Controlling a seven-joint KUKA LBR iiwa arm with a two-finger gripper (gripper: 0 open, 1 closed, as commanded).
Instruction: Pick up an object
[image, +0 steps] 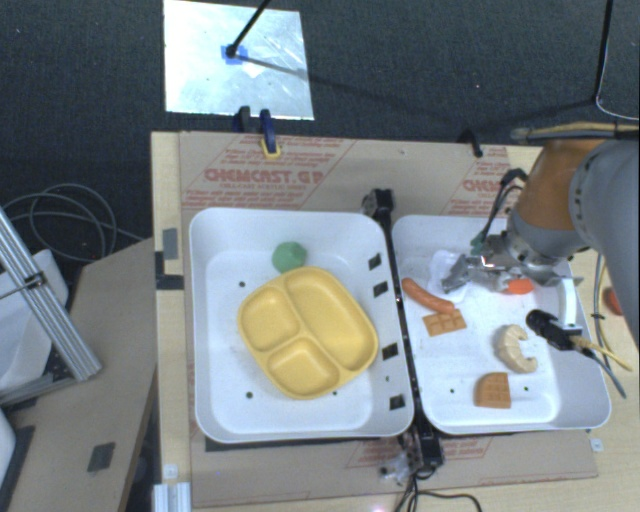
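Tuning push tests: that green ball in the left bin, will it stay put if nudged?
Probably not. The green ball looks round, so it would likely roll on the flat floor of the left bin. It sits against the yellow tray, which may stop it on that side. It looks small, so probably light.

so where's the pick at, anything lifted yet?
Done: the gripper is down in the right bin, at its upper left. In hand: nothing visible between its fingers. Left: the hot dog, waffle, croissant and bread slice all lie on the bin floor, so the grasp and lift remain.
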